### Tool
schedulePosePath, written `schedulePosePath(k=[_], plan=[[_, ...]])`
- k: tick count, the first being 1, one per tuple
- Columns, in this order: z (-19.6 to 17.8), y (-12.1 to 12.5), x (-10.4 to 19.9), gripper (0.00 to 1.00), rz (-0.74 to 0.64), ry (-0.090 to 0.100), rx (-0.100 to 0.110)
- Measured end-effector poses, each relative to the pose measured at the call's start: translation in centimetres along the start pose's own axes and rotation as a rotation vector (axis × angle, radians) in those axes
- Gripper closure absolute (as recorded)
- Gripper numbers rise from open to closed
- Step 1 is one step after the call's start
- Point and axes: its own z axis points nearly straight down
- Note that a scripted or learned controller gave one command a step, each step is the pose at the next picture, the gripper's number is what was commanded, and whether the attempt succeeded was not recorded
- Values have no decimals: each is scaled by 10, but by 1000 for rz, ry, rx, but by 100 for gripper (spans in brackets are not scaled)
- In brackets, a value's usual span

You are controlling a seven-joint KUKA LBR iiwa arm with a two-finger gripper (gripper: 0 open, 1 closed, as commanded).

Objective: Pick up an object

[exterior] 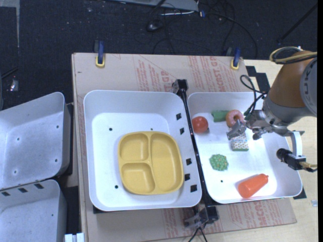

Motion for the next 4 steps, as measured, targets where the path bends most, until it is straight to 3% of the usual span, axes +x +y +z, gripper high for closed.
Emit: schedulePosePath(k=[1,3,4], plan=[[-14,2,0,100,-1,-2,-7],[-114,19,0,100,-5,-3,-13],[-135,20,0,100,-4,-3,-10]])
